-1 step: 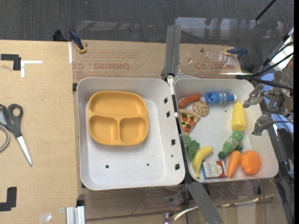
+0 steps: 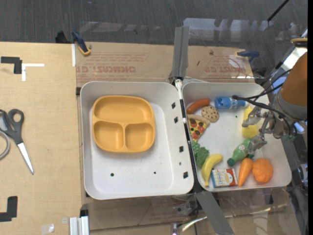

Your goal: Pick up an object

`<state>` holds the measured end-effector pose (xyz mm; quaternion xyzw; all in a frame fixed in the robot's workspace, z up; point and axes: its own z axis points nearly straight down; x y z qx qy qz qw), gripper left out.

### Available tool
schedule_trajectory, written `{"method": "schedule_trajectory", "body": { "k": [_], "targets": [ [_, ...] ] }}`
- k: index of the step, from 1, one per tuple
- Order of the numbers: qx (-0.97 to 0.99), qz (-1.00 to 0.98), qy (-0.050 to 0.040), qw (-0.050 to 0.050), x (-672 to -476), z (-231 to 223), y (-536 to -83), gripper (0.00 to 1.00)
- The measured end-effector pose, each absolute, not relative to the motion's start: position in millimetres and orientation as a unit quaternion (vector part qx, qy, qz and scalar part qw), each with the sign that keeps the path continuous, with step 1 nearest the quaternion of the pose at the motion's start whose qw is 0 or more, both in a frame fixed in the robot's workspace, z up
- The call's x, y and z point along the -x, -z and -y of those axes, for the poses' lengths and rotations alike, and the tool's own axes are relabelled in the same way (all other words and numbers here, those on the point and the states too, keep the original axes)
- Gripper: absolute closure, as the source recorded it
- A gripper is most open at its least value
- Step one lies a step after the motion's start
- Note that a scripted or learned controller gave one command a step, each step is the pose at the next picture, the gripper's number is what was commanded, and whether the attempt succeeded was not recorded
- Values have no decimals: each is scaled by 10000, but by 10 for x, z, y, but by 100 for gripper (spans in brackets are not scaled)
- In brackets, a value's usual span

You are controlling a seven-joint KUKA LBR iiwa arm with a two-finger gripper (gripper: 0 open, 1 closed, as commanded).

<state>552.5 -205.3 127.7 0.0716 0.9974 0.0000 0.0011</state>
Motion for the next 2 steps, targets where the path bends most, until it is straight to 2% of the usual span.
{"method": "schedule_trajectory", "body": {
  "k": [1,2],
  "targets": [
    [-1009,-9949,-20,15,-5261,2171,-933,0],
    [-1209,-9927,-14,26,-5540,2177,-935,0]
  ]
}}
